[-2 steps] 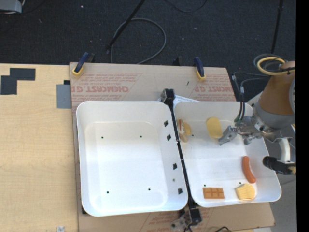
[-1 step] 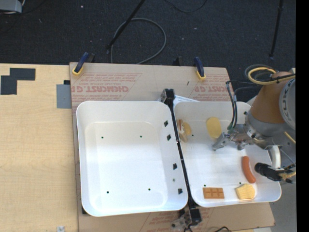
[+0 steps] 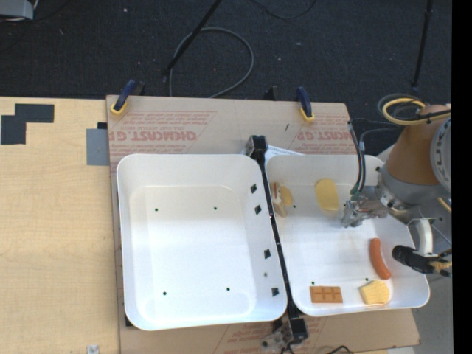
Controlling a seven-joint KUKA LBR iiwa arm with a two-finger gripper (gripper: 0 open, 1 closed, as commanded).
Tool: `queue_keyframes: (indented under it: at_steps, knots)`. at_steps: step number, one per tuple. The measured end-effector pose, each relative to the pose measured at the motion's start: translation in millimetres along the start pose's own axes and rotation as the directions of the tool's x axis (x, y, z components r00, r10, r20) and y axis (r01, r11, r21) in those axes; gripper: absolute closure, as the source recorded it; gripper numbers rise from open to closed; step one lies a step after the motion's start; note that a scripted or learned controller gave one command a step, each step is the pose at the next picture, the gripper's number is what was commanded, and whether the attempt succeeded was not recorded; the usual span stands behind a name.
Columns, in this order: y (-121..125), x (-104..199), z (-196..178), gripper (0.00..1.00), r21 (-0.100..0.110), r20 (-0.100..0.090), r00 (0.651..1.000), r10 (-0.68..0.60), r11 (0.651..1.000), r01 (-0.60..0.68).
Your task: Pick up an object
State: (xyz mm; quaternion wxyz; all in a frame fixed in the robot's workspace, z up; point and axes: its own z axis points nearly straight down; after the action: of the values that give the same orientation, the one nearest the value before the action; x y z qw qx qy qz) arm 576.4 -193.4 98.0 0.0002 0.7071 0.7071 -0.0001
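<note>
The tabletop [image 3: 51,257] is pale wood, with a sheet of printed cardboard [image 3: 221,124] clamped on it under two white bins. Beyond it lies dark carpet with loose cables. The left bin [image 3: 192,172] sits beside the right bin [image 3: 346,304], which holds a yellow block [image 3: 327,195], a sausage [image 3: 380,259], a waffle piece [image 3: 326,294], a cheese wedge [image 3: 375,292] and a small bun [image 3: 282,197]. The gripper [image 3: 352,216] hangs low just beside the yellow block; whether it is spread or pressed together cannot be made out.
</note>
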Motion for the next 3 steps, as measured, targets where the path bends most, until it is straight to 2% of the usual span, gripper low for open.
queue_keyframes:
  at_steps: [3]
  knots:
    - [-8,19,-168,1.00,-0.004,0.000,1.000,0.000,1.000,0.000]
